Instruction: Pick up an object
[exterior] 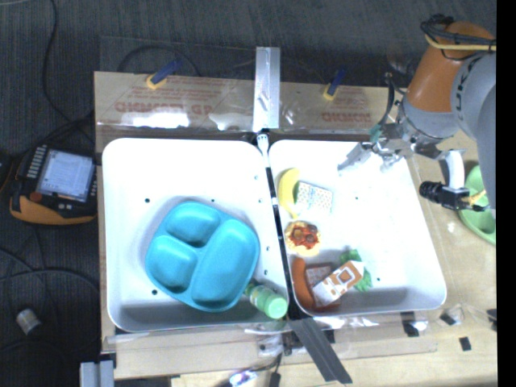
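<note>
My gripper [369, 156] hangs over the far right part of the right bin [403, 224], its fingers spread open with nothing between them. Several small objects lie along that bin's left side, well to the left of and nearer than the gripper. They are a yellow banana [287, 189], a pale green-and-white packet [314, 196], a round red-and-yellow food toy [302, 235], a brown sausage-like piece [299, 280], an orange-and-white carton [337, 281] and a green leafy piece [360, 270].
The left bin [129, 184] holds a blue divided plate [203, 252] and a green bottle [268, 301] at its near right corner. A metal divider [267, 87] stands behind the seam between the bins. A green object [484, 208] lies on the bench at the far right.
</note>
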Controlling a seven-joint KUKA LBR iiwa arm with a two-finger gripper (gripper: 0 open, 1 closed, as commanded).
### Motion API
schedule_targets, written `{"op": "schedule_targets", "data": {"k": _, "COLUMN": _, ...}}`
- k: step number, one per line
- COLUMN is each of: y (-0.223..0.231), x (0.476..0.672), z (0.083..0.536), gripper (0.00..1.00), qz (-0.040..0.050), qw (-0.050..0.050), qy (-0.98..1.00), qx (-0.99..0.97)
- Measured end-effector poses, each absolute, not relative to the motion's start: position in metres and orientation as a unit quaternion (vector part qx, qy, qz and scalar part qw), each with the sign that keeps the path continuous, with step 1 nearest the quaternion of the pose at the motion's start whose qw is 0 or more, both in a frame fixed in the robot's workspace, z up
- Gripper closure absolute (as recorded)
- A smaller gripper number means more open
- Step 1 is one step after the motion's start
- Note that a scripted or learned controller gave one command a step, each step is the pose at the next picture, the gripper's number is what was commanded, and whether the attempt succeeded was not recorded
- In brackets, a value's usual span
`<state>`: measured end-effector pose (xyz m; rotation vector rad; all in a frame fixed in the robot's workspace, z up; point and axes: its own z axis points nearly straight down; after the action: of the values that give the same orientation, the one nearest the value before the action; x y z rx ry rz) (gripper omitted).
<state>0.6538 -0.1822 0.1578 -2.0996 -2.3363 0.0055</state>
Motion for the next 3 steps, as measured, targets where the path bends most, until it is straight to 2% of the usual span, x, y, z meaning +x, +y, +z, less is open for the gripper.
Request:
{"op": "schedule_targets", "data": {"k": 1, "y": -0.078, "x": 0.669, "z": 0.198, "gripper": 0.0, "qz": 0.0005, "qw": 0.0, "qy": -0.803, "qx": -0.596}}
{"op": "schedule_targets", "data": {"k": 2, "y": -0.105, "x": 0.674, "z": 0.114, "gripper": 0.0, "qz": -0.0049, "qw": -0.009, "qy": -0.811, "qx": -0.585}}
{"op": "schedule_targets", "data": {"k": 3, "y": -0.165, "x": 0.669, "z": 0.207, "gripper": 0.0, "qz": 0.001, "qw": -0.001, "qy": -0.841, "qx": -0.541}}
